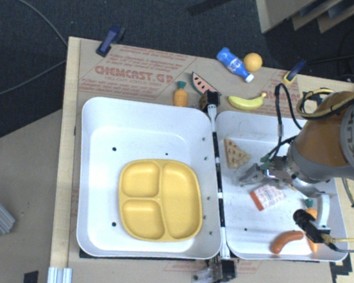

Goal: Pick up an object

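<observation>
In the right bin, the gripper hangs with jaws spread, just left of the red-and-white packet, below the waffle slice

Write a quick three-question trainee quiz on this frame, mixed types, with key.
1. True or false: the yellow plate lies in the left bin.
2. Which lies in the right bin? A) banana B) sausage C) blue bottle
3. Fill in: the gripper hovers between the waffle slice and the red and white ____.

Key: 1 true; 2 B, sausage; 3 packet.
</observation>
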Robot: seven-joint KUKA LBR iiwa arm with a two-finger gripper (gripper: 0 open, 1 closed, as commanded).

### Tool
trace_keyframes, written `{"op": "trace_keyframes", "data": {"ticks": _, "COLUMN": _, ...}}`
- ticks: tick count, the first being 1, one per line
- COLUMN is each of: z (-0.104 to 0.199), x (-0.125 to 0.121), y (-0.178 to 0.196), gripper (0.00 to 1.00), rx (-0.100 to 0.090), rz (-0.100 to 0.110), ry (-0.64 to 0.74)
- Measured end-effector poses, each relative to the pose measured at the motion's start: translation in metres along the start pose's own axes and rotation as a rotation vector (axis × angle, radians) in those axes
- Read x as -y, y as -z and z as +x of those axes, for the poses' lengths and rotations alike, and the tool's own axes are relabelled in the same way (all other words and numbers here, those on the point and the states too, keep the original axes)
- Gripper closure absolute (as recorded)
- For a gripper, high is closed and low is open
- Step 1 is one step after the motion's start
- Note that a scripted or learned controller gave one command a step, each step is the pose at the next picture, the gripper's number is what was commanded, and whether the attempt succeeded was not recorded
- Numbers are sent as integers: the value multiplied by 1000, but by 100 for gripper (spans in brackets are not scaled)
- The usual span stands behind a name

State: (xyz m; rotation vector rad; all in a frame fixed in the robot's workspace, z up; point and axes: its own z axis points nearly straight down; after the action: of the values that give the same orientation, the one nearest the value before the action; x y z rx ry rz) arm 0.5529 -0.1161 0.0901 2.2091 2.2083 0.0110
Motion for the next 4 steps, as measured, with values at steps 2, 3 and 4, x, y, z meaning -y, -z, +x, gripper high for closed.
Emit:
{"op": "trace_keyframes", "data": {"ticks": 2, "z": 12, "x": 46, "y": 1, "gripper": 0, "rx": 0, "rz": -3, "ry": 1}}
{"op": "trace_keyframes", "data": {"ticks": 3, "z": 16, "x": 60, "y": 1, "gripper": 0, "rx": 1, "rz": -3, "ry": 0}}
{"op": "trace_keyframes", "data": {"ticks": 4, "z": 18, "x": 65, "y": 1, "gripper": 0, "rx": 0, "rz": -3, "ry": 0}}
